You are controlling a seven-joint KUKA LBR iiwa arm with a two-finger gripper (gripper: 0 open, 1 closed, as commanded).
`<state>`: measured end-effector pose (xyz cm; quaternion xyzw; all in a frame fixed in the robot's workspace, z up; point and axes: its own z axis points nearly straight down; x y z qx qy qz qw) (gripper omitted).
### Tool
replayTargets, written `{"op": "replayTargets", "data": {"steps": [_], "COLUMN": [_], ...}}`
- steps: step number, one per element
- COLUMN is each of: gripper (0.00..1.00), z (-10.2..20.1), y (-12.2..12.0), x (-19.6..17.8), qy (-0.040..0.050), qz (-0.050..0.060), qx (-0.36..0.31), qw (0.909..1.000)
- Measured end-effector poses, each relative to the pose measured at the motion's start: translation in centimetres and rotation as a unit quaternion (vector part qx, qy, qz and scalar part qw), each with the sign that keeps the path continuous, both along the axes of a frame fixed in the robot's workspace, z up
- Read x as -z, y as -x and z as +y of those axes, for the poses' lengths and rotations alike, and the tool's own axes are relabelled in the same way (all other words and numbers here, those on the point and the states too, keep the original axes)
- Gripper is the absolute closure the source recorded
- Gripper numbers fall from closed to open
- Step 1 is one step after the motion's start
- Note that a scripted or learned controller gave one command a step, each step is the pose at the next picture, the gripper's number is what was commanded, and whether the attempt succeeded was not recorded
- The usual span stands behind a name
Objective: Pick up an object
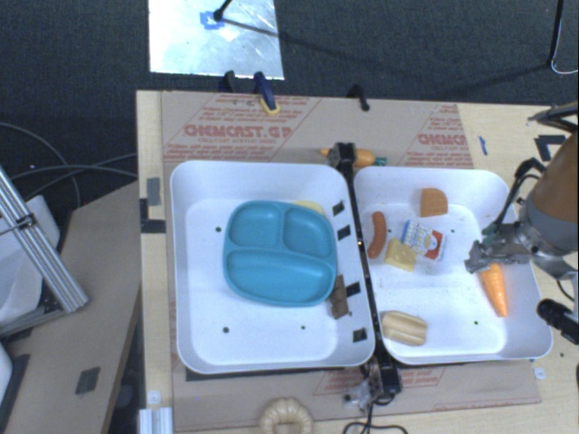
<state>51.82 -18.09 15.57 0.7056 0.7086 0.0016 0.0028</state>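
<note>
The right bin (520, 342) holds an orange carrot (496, 294) near its right wall, a red sausage (377, 234), a yellow cheese wedge (401, 255), a white printed packet (424, 240), an orange bread slice (433, 202) and a tan bun (403, 326). My gripper (483, 258) reaches in from the right and sits low at the carrot's upper end, touching or just above it. The arm's grey wrist (552, 215) hides the bin's right edge.
The left bin (204, 333) carries a blue divided plate (279, 251), with a pale yellow item (310, 207) behind it and a small brown piece (339, 299) by the divider. Black clips line the divider (357, 242). A beige ring (288, 416) lies on the bench front.
</note>
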Motion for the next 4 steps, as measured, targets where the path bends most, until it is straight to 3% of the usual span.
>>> {"op": "replayTargets", "data": {"steps": [2,4], "gripper": [1.00,1.00], "z": [0.2,9.7], "y": [-0.2,1.3], "x": [-7.0,-7.4], "qy": [-0.0001,-0.0019], "qz": [0.001,0.002], "qx": [0.000,-0.003], "qw": [1.0000,1.0000]}}
